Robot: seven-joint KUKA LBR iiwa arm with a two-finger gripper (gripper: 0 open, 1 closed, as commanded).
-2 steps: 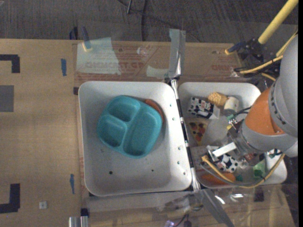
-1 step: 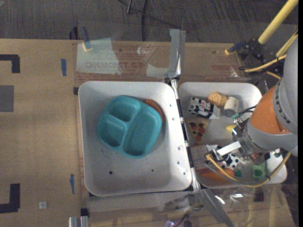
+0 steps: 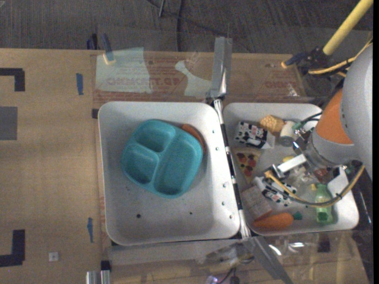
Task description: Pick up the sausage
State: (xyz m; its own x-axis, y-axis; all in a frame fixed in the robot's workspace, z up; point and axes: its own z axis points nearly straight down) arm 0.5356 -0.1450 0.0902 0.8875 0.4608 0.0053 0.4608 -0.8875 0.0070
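Note:
The sausage [image 3: 195, 134] is a reddish-brown curved piece in the left bin [image 3: 118, 218]. It lies against the far right rim of a teal divided plate [image 3: 162, 157], which hides most of it. My gripper [image 3: 301, 179] hangs low over the middle of the right bin [image 3: 349, 220], among the clutter there and well to the right of the sausage. The wrist and cables cover what lies under it.
The right bin holds a black-and-white cow-print item [image 3: 251, 134], a waffle piece [image 3: 271, 122], a pizza slice [image 3: 246, 162], a white block [image 3: 251, 197], an orange carrot [image 3: 273, 220] and a green item [image 3: 323, 213]. A metal divider [image 3: 228, 158] separates the bins.

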